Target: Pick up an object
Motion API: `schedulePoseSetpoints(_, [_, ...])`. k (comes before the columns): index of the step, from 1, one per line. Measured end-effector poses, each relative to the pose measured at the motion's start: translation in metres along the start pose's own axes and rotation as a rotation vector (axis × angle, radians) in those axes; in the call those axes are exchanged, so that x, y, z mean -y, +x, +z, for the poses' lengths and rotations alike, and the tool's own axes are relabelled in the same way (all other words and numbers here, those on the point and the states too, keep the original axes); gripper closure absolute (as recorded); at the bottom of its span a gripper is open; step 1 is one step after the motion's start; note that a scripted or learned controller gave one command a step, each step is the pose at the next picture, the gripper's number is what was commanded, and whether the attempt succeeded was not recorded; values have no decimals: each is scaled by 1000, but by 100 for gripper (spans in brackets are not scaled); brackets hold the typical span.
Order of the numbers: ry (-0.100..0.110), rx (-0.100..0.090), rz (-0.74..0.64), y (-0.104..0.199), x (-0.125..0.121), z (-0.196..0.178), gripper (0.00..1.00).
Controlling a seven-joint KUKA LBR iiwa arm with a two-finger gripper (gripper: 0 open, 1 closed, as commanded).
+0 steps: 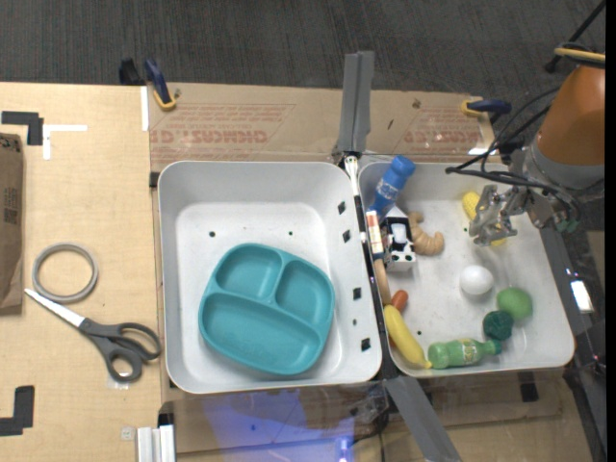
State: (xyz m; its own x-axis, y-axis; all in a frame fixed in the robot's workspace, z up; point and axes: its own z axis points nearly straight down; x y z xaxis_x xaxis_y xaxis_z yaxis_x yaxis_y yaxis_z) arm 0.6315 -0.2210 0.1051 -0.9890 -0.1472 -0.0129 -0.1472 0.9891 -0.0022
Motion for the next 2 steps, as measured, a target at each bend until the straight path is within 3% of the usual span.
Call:
schedulePoseSetpoints(1, [0, 0, 0, 0, 0, 0, 0])
schedulePoseSetpoints(2, [-2, -7, 7, 4, -1, 11, 0])
